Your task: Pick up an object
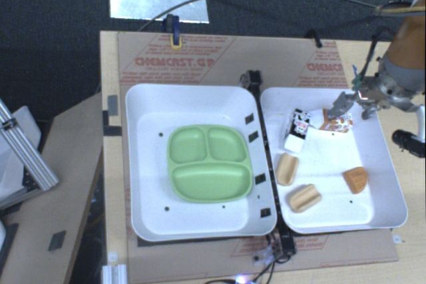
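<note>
My gripper (354,108) hangs over the far right part of the right bin (383,163), open, with nothing between its fingers. Just below its left finger lies a small orange and white packet (337,123). A black and white carton (298,130) lies to the packet's left. Two tan bread rolls sit lower down, one (287,169) by the bin's left wall and one (303,197) near the front. An orange chunk (356,179) rests at the front right.
The left bin (143,163) holds a green divided plate (210,163). A black clamp strip (261,143) runs between the two bins. A blue clip (174,30) stands at the bench's far edge. The arm's grey body (406,66) stands over the right bin's far right corner.
</note>
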Motion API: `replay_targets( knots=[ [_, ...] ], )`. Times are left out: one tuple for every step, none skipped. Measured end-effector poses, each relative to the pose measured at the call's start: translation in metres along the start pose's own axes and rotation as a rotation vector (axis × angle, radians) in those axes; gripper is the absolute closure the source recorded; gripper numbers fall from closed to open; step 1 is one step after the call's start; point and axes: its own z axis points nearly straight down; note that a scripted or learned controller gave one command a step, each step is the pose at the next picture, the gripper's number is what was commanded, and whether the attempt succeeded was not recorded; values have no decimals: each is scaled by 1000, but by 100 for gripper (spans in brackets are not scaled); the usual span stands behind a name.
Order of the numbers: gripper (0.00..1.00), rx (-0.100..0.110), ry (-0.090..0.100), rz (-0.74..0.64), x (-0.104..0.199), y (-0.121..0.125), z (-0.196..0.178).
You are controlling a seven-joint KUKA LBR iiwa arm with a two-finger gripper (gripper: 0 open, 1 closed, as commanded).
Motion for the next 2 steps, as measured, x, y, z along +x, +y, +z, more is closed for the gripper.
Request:
replay_targets(
  knots=[
    [0, -12, -3, -3, 0, 3, -8],
    [0, -9, -2, -2, -5, 11, 48]
  ],
)
